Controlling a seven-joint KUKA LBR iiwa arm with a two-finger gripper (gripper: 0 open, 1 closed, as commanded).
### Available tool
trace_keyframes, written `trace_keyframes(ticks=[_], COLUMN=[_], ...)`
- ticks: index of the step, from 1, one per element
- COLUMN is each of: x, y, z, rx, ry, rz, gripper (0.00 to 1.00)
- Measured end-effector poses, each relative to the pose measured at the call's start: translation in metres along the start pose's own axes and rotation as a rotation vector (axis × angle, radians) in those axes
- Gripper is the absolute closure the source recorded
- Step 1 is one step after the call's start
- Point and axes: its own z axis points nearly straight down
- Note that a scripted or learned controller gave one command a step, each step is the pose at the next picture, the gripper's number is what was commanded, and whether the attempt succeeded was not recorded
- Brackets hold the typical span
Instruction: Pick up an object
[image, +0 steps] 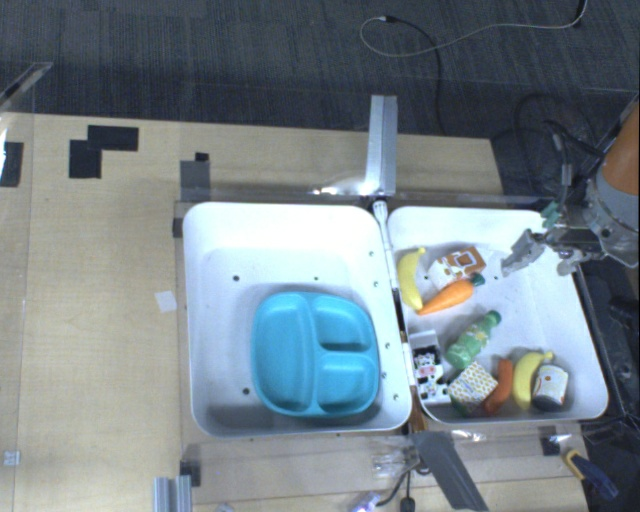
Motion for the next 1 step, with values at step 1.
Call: trace_keyframes(ticks=[1], x=[0.0161], y=[0.0048], z=[0.1167], rx=[0.0], ry=[0.001], rz=[-0.179], gripper=[0.0])
